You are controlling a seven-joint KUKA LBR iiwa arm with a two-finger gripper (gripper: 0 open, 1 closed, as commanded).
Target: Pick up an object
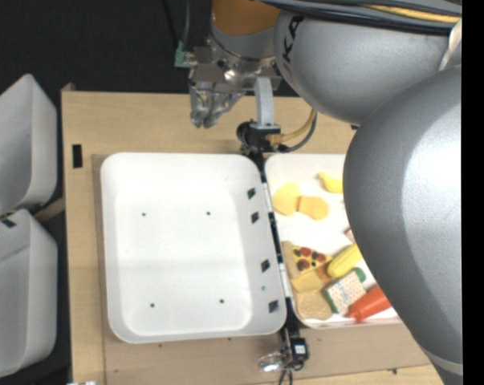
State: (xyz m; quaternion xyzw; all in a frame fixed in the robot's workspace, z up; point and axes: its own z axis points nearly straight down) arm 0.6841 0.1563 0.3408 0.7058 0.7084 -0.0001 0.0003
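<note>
My gripper hangs high over the bench just behind the back rim of the left bin, with nothing visibly hanging under it. The objects lie in the right bin, partly hidden by the arm. There I see a yellow round piece, a tan round biscuit, a small yellow piece, a pizza slice, a yellow corn cob, a tan bread slice, a green and white box and an orange carrot.
The big grey arm covers the right half of the right bin. A black divider with clips runs between the bins. White housings stand off the bench's left edge.
</note>
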